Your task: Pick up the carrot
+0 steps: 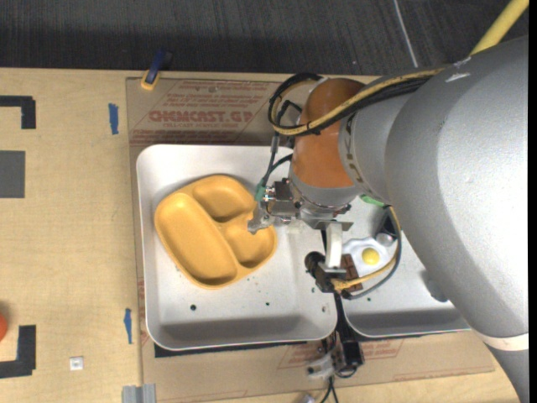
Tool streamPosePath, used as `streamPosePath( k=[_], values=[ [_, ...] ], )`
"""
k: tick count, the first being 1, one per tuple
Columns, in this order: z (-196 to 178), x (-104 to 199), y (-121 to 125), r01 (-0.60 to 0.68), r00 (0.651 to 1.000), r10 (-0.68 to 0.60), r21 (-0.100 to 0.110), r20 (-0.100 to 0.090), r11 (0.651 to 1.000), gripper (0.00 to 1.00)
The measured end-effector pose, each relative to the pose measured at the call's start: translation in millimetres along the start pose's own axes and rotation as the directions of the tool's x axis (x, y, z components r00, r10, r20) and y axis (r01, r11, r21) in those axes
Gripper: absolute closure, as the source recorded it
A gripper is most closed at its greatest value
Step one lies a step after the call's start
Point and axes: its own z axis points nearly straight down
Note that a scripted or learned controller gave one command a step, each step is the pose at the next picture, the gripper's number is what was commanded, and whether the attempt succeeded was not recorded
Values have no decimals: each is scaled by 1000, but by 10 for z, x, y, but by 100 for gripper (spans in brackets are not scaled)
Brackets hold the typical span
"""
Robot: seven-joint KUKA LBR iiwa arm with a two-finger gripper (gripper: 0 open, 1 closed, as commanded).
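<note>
My gripper [262,211] is low over the left bin [168,309], right at the right-hand edge of a large yellow two-lobed dish [210,229] that lies in the bin's middle. The gripper's tip seems to touch the dish's rim where the two lobes meet. The wrist with its orange band [323,154] and the big grey arm [453,191] cover most of the right bin [403,313].
In the right bin, a toy fried egg [367,254] lies beside the wrist, with a bit of something green [375,201] behind it. A small orange-red thing [2,327] sits on the bench at the far left edge. A cardboard sheet [201,112] lies behind the bins.
</note>
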Motion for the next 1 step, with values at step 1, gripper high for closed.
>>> streamPosePath(
  k=[1],
  values=[
    [-118,-31,13,-2,1000,2,-3,6,1000,100]
  ],
)
